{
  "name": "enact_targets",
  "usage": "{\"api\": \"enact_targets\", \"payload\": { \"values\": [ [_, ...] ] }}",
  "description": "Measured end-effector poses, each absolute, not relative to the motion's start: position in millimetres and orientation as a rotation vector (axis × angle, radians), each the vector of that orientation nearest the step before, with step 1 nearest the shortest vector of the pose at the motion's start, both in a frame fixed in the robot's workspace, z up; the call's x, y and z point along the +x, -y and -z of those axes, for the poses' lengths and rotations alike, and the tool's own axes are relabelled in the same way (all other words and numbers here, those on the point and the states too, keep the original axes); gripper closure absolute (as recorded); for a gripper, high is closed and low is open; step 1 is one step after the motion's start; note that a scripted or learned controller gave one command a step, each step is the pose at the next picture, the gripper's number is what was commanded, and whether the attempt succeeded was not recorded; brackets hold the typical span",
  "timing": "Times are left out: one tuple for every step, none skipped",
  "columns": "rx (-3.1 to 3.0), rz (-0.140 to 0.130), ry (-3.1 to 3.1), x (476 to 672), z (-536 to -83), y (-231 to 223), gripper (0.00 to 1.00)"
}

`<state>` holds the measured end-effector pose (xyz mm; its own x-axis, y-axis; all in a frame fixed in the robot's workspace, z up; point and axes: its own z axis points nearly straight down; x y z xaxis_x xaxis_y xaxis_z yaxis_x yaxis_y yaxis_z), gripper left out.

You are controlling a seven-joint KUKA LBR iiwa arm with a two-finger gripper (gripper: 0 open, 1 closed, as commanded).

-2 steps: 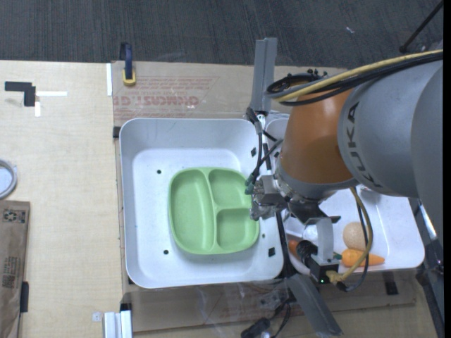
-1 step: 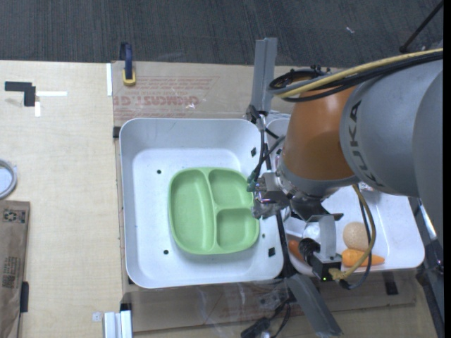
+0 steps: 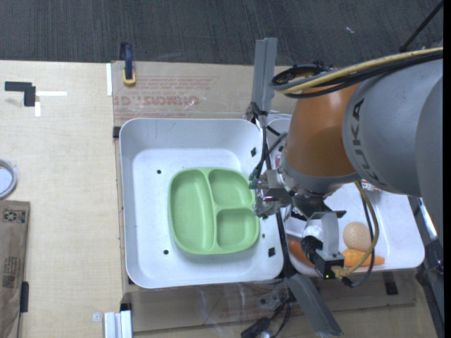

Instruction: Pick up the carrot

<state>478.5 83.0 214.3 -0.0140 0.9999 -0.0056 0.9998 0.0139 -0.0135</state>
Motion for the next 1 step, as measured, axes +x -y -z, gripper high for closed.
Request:
{"api": "enact_targets", "payload": {
  "values": [
    [-1.920,-0.007,2.484,477.1,-207.7,-132.1,1.00]
  ]
}}
